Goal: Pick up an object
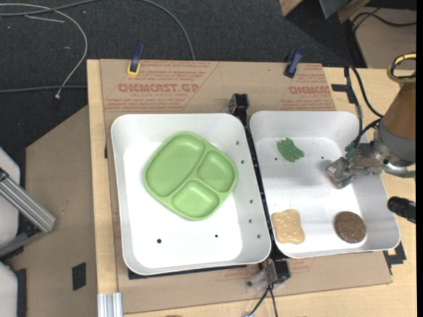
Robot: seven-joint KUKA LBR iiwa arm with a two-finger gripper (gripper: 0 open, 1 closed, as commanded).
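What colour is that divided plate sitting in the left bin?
Light green all over, with three compartments: the divided plate shows clearly in the camera view.

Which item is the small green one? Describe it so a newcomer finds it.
Look in the right bin, at its far end. The small green leafy piece lies there alone; its neighbours, a tan cracker and a brown round cookie, sit at the near edge.

Divided plate [190, 175] in left bin [125, 197]; cookie [349, 226] in right bin [310, 127].

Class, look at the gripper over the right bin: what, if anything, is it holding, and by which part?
Nothing visible. The gripper hangs over bare bin floor, apart from the green piece, the cracker and the brown disc.
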